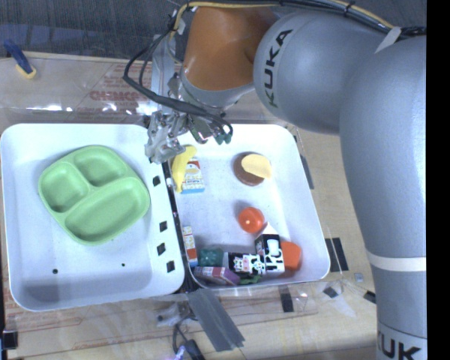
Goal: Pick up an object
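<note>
Nearest, along the right bin's [304,201] front edge, a jumble of small packages [244,261] lies heaped where the wall stops them, one cow-printed, with an orange item at the front right corner. Farther in sits an orange ball [250,219], then a brown-and-yellow round toy [252,168]. At the back left corner lies a yellow banana-like pack [187,169], the likeliest target. The gripper [163,142] hangs just above it, over the bins' shared rim; whether it is open, and whether it holds anything, cannot be made out. The left bin [22,276] carries a green divided plate [94,193].
</note>
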Controlling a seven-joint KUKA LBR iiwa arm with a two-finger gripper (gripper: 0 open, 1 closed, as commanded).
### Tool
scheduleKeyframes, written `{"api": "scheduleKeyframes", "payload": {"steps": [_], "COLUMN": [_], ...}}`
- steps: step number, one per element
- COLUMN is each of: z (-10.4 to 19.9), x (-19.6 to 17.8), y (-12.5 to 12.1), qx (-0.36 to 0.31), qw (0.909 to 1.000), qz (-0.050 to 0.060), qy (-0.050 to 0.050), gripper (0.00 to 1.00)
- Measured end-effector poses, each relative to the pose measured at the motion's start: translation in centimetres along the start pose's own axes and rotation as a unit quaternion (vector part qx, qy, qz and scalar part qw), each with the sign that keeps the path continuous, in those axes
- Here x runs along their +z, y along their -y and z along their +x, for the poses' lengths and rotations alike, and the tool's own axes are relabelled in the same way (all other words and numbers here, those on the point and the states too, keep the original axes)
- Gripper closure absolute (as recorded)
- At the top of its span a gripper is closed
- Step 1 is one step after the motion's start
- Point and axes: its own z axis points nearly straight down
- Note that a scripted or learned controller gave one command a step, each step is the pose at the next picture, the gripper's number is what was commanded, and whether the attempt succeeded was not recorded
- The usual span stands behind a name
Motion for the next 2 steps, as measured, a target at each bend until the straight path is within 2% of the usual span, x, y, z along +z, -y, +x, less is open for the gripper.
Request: {"api": "scheduleKeyframes", "payload": {"steps": [1,2], "z": [-5.6,-4.1], "x": [3.7,7.9], "y": [-15.5,-18.5], "qx": [-0.104,-0.04], "qw": [0.9945,0.9992], "qz": [-0.002,-0.001], "qy": [-0.001,-0.002], "gripper": [1.0,1.0]}}
